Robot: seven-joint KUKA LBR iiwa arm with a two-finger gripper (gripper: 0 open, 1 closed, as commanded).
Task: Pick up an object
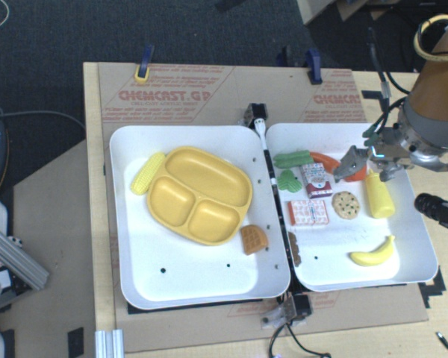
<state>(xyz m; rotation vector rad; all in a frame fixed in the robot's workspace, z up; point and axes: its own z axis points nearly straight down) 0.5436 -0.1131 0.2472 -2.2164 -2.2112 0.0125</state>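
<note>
- 1 brown board bench on dark carpet, with 2 blue clamps at its far edge.
- 2 white bins: left bin, right bin.
- 1 yellow divided tray in the left bin, 1 corn cob touching it, 1 bread piece beside it.
- 1 gripper over the right bin, fingers spread, holding nothing.
- Right bin: 1 banana, 1 yellow bottle, 1 cookie, 2 small packets.

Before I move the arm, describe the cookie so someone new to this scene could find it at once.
Look in the right-hand white bin, near its middle. The cookie lies flat between a red-and-white packet on its left and a yellow bottle on its right. It is the only round, tan thing there, speckled with dark chips.
</note>
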